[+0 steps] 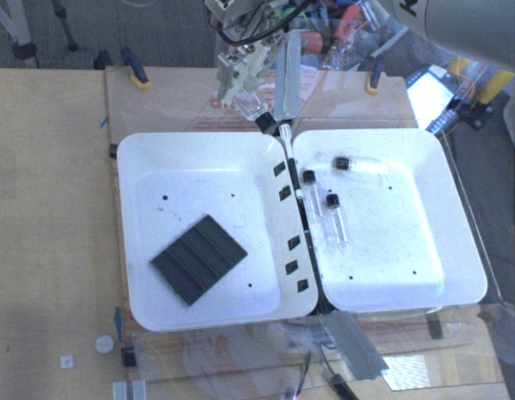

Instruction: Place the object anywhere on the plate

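A dark grey ribbed plate (199, 258) lies flat in the left bin (141, 307), toward its front. My gripper (243, 92) hangs above the bench just behind the left bin's back right corner. A clear vial (252, 107) with a black cap sits between its fingers, tilted, with the cap end pointing down toward the divider. Three more clear vials with black caps lie in the right bin (457, 290): one (362, 166) at the back, one (312, 192) against the left wall, and one (335, 220) beside it.
A row of black clips (292, 242) runs along the ridge between the two bins. A grey upright strip (287, 73) stands just right of the gripper. Cables and clutter crowd the bench behind the bins.
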Controlling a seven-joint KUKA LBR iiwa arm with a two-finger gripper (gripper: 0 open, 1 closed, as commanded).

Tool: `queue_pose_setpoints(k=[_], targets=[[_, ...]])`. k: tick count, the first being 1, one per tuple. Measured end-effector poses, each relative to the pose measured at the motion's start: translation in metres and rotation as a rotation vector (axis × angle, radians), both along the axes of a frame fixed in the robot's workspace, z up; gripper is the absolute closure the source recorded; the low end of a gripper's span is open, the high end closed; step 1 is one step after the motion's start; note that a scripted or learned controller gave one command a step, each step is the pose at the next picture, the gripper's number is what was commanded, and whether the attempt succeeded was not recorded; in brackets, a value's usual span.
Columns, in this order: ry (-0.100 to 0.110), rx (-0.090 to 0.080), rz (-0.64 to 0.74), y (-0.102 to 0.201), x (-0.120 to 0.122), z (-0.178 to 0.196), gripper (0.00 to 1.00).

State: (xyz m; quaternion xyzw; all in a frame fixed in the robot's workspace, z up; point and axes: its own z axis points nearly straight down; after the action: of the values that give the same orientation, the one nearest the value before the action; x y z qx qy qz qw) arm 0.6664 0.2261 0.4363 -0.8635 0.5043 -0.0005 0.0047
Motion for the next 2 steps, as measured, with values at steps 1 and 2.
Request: queue_pose_setpoints(k=[1, 2], targets=[[-0.001, -0.002, 0.302, -0.0004, 0.0001, -0.0003, 1.00], [-0.003, -0.003, 0.550, -0.0004, 0.0001, -0.0007, 1.00]])
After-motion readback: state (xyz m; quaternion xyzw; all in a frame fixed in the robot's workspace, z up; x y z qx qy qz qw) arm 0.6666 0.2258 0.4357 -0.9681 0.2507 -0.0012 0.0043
